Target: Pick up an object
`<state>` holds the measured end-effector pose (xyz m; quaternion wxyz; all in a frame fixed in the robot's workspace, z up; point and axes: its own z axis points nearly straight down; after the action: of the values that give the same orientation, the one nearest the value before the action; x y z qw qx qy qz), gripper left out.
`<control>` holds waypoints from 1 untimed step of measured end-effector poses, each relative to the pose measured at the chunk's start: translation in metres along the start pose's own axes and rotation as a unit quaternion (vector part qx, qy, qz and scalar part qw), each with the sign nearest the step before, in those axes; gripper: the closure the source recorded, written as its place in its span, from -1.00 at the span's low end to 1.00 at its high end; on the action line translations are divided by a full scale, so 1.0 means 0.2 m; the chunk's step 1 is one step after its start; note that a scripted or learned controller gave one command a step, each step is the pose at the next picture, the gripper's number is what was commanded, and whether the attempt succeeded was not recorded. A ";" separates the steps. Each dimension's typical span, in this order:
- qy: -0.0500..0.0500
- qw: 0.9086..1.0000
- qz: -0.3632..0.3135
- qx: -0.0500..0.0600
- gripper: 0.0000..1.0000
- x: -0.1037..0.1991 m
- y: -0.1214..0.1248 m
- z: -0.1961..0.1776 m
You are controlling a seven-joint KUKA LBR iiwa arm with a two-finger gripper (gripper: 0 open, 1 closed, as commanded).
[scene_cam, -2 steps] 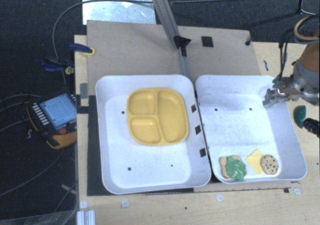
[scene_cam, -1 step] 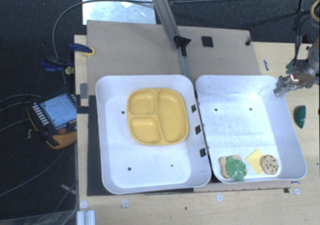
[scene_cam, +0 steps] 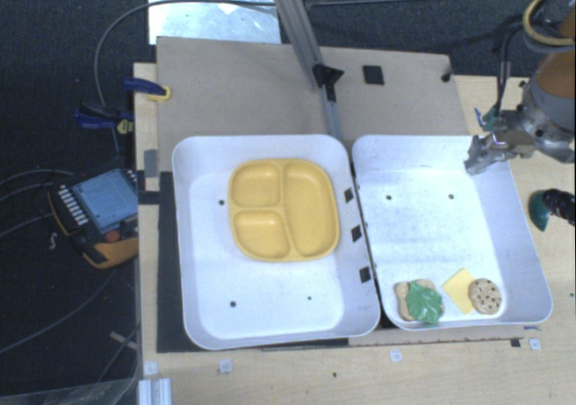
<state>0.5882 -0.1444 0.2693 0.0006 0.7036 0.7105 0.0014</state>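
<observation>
In the right bin (scene_cam: 423, 214), along its near edge, lie three small toy foods: a green leafy piece on a tan round (scene_cam: 421, 301), a yellow cheese slice (scene_cam: 459, 290) and a brown cookie (scene_cam: 485, 296). My gripper (scene_cam: 484, 150) hovers over the far right corner of that bin, well away from the foods. Nothing shows between its fingers.
The left bin (scene_cam: 202, 304) holds a yellow divided plate (scene_cam: 283, 210). A metal pole (scene_cam: 297, 16) slants across the far side of the bench. A teal object (scene_cam: 540, 210) sits just outside the right bin's right rim. Cables and a handheld device (scene_cam: 94, 214) lie to the left.
</observation>
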 end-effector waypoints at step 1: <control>0.000 1.000 0.000 0.000 1.00 0.23 0.00 0.06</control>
<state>0.5880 -0.0982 0.2569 0.0004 0.7039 0.7103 0.0009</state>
